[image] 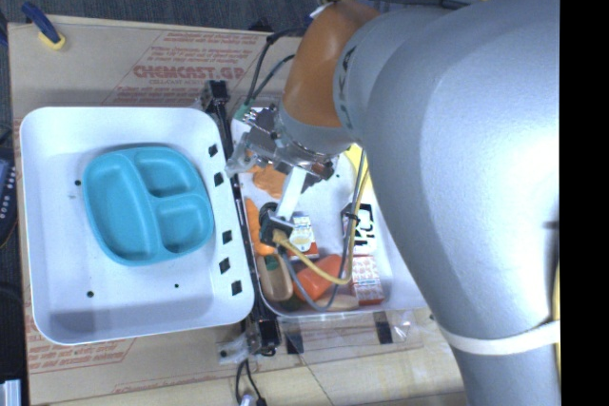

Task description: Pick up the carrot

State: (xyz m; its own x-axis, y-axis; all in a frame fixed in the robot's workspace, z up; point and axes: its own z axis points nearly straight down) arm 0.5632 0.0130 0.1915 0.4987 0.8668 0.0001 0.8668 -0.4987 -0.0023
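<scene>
The carrot looks like the slim orange piece lying along the left wall of the right bin, partly covered by the arm. My gripper hangs low over the top left part of that bin, just above the carrot's upper end. The wrist hides its tips. Another orange patch shows right under the wrist; I cannot tell what it belongs to.
The left bin holds a blue divided plate. In the right bin lie a red-orange item, a brown item and a white and red packet, crowded near the front. The big grey arm covers the bin's right side.
</scene>
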